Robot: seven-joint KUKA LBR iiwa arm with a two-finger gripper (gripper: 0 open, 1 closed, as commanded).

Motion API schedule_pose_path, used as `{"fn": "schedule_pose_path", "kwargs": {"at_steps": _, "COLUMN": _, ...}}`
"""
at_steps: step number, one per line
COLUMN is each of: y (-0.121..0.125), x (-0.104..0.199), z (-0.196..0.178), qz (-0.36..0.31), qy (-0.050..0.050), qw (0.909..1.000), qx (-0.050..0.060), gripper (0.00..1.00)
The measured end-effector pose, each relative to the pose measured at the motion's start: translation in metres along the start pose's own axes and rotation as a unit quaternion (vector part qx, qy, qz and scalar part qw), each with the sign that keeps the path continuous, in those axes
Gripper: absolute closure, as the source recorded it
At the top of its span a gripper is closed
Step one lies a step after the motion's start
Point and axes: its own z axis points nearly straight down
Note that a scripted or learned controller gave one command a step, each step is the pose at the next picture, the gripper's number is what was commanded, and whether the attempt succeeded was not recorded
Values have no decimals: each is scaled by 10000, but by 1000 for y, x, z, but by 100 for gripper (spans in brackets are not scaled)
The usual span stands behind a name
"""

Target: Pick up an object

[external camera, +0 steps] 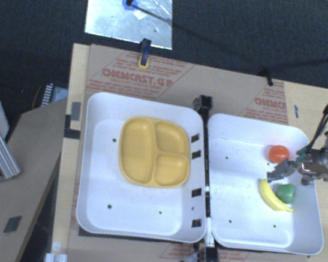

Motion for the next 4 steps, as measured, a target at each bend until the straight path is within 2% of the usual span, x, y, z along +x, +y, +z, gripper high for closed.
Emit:
{"fn": "schedule_pose_path", "kwargs": {"at_steps": 1, "y": 2, "x": 0, "z": -4, "qz": -11, "qy": -9, "qw": 10000, "qx": -44, "gripper": 0}}
{"fn": "schedule_pose_path", "kwargs": {"at_steps": 3, "y": 4, "x": 8, "z": 119, "qz": 3, "qy": 2, "qw": 10000, "qx": -9, "gripper": 0}}
{"fn": "schedule_pose_path", "kwargs": {"at_steps": 4, "y": 4, "x": 8, "z": 168, "qz": 10, "qy": 2, "qw": 10000, "qx": -22, "gripper": 0}}
